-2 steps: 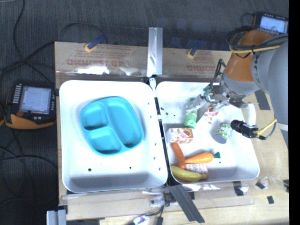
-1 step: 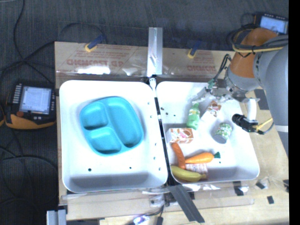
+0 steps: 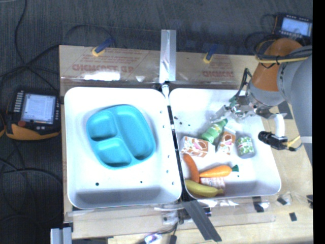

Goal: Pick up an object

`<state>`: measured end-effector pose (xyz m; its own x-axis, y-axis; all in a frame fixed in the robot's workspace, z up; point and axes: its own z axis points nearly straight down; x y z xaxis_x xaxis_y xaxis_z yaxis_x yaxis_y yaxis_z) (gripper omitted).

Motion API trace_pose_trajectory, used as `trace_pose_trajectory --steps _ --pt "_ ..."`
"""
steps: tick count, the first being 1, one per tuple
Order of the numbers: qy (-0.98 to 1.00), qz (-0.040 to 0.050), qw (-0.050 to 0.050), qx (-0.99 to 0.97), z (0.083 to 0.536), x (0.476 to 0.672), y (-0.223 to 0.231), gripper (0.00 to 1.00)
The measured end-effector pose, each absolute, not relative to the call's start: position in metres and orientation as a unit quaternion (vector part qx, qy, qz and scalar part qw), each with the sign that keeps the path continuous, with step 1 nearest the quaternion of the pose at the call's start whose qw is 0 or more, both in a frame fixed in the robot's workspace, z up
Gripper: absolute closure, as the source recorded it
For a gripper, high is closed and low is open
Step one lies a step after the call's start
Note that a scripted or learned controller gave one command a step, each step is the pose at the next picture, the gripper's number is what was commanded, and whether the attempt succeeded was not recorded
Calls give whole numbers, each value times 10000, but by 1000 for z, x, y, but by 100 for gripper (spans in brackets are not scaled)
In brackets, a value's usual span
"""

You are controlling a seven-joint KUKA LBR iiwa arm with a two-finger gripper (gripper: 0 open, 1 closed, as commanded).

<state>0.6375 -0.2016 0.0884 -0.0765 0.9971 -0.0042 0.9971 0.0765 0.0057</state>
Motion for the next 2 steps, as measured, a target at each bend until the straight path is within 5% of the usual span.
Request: trace_pose_trajectory --steps 1,2 --pt "7782 -13 9 6280 166 617 -181 0" --pt "7694 5 -6 6387 103 590 -195 0"
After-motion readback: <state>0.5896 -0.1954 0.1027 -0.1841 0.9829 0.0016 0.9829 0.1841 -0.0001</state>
